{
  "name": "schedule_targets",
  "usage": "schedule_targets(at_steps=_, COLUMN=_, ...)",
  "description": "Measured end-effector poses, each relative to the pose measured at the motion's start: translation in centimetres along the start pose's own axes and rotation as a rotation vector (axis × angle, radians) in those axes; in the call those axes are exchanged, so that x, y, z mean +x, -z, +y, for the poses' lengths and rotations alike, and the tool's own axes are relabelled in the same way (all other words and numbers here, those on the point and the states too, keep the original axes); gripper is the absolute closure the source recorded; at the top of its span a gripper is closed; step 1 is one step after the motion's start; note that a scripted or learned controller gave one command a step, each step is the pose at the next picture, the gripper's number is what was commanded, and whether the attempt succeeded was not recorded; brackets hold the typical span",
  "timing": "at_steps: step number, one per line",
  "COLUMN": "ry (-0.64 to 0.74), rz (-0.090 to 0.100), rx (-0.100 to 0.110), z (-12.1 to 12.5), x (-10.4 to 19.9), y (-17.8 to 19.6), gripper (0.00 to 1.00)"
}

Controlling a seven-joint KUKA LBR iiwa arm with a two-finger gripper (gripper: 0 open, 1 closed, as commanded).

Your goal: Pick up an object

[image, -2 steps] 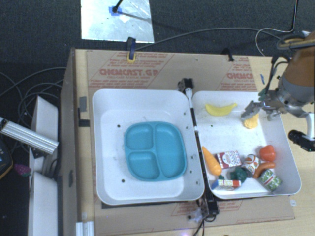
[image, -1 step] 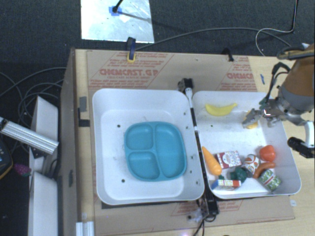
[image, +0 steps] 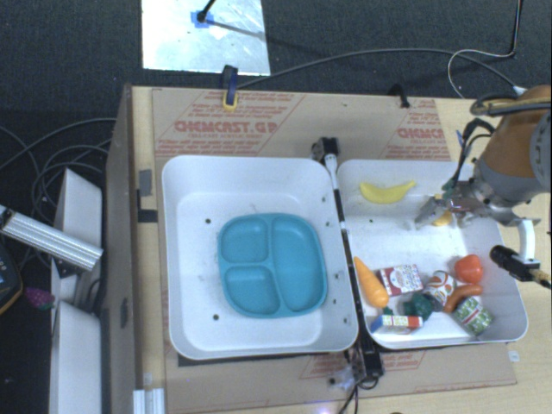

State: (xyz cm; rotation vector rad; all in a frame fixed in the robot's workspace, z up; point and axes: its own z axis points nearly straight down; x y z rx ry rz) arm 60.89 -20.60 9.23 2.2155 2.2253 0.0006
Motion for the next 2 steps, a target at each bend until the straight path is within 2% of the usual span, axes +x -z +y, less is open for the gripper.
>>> schedule_targets(at_steps=1, ry=0.003, rz=0.006, rx=0.031, z=5.3, x=6.7, y=-1.2, gripper=0.0)
schedule_targets(at_steps=2, ry=0.003, rz=0.0, rx=0.008, z=5.8, x=6.6, y=0.2, gripper=1.0)
